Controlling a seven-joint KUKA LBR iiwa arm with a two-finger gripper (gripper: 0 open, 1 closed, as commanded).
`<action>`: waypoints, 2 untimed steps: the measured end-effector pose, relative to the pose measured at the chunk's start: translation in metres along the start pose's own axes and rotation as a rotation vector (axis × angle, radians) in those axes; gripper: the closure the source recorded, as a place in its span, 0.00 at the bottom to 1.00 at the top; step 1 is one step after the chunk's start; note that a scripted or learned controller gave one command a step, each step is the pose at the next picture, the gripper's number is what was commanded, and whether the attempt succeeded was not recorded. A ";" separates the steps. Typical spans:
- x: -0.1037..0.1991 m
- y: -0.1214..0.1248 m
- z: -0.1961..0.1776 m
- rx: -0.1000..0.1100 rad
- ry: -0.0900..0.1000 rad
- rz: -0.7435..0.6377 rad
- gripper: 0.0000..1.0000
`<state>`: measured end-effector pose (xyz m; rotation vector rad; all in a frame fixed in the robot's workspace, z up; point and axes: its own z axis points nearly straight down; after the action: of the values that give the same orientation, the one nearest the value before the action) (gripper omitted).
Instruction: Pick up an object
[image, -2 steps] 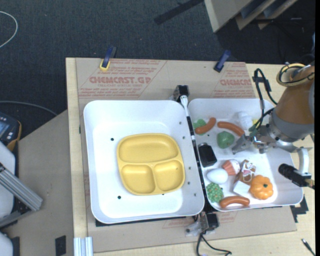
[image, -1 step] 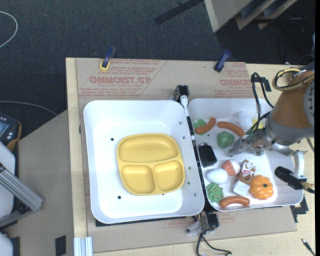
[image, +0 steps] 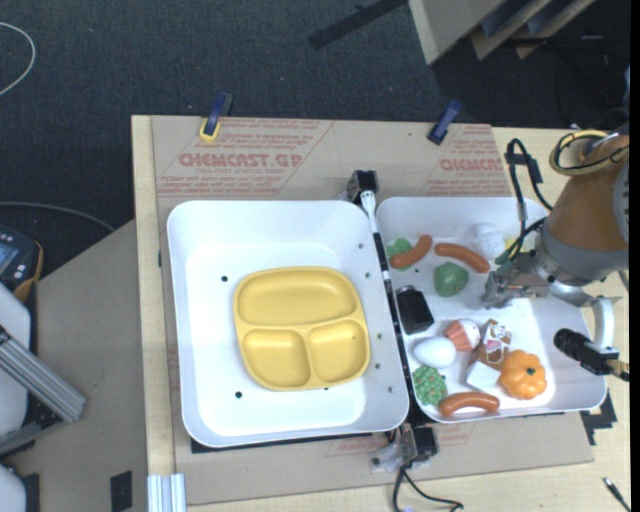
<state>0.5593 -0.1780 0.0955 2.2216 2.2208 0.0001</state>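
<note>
The right bin holds several toy foods. Among them are an orange sausage, a second sausage, a green pepper, a black block, a white egg, broccoli and an orange pumpkin. My gripper hangs low over the right half of this bin, just right of the green pepper and below the end of the orange sausage. Nothing visible is lifted with it.
The left bin carries a yellow divided tray. A third sausage lies at the right bin's front edge. A red-and-white piece and a brown-and-white piece sit mid-bin. Clamps hold the board at the back.
</note>
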 end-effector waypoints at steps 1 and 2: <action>-0.001 0.007 -0.063 -0.008 -0.003 -0.002 1.00; -0.007 0.005 -0.109 -0.007 -0.003 -0.001 1.00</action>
<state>0.5639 -0.1845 0.2041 2.2151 2.2167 0.0045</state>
